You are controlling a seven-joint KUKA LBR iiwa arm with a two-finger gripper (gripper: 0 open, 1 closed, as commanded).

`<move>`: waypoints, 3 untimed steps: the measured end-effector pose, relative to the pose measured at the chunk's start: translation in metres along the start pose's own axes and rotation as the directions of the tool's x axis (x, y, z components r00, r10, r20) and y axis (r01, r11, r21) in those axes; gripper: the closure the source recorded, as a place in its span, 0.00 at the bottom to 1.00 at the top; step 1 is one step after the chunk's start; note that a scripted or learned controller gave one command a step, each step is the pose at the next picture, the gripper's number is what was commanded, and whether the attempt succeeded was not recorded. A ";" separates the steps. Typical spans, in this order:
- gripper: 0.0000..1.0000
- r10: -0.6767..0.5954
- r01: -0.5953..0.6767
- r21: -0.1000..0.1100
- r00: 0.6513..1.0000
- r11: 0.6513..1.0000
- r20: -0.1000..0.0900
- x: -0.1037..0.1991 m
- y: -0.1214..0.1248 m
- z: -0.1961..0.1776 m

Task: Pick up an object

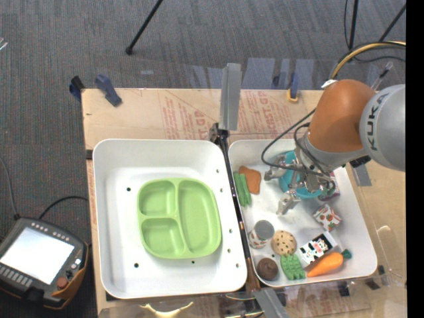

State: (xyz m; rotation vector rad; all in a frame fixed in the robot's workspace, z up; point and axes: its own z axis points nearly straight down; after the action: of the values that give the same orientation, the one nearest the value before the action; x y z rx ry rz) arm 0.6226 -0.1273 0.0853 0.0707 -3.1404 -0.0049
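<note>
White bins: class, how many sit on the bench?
2. The left bin holds a green divided plate. The right bin holds the toy food, with the claw above it. None appears hidden.

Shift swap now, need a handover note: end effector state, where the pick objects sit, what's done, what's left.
End effector: down in the right white bin, over its upper middle; nothing visibly between its fingers, open or shut unclear.
Right bin holds: orange carrot toy, round chocolate-chip cookie, small grey cup, brown round cake, black-and-white cow-pattern carton, green bumpy block, a teal item under the wrist.
Left white bin: green three-compartment plastic tray.
Done: arm lowered into the bin. Left: grasp and lift an object.
</note>
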 end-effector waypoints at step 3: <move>0.00 -0.101 0.101 -0.019 0.995 0.995 0.010 -0.027 -0.025 -0.002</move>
State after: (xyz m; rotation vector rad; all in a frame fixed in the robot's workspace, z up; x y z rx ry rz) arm 0.6508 -0.1513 0.0872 0.2301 -3.1418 -0.0363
